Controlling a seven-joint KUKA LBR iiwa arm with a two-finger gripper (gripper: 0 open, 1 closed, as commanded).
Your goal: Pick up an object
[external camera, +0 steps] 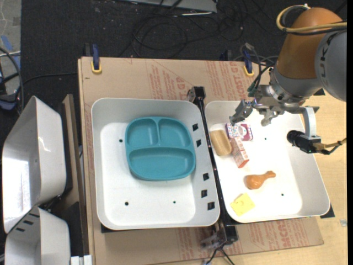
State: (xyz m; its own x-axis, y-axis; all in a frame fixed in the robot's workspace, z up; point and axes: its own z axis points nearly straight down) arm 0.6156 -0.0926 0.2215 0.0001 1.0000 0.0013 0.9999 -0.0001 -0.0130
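Likely target: the small white-and-pink carton [239, 131], lying in the right bin [309, 195] near its upper-left part, just beside a tan bread-like piece [221, 143] on its left and touching or nearly touching a pink box [240, 154] below it. These three sit bunched together, so a clean grab looks awkward; neighbours could get nudged.

The gripper [255, 113] hangs just above and slightly right of the carton, w/ jaws spread open and nothing between them. The placement reads as a pre-grasp pose: over the cluster, open, ready to drop. Not yet touching anything as far as I can tell.

Further out in the same bin: a chicken drumstick toy [258, 179] toward the middle, well apart from the cluster, and a yellow sponge-like square [242, 203] near the front edge. Both are isolated, prob. easier picks.

Left bin [105, 164] holds a teal divided plate [160, 148], roughly centred, flat. Both bins rest on a cardboard-covered worktop [165, 73], clamped at the back corners, presumably to stop sliding.
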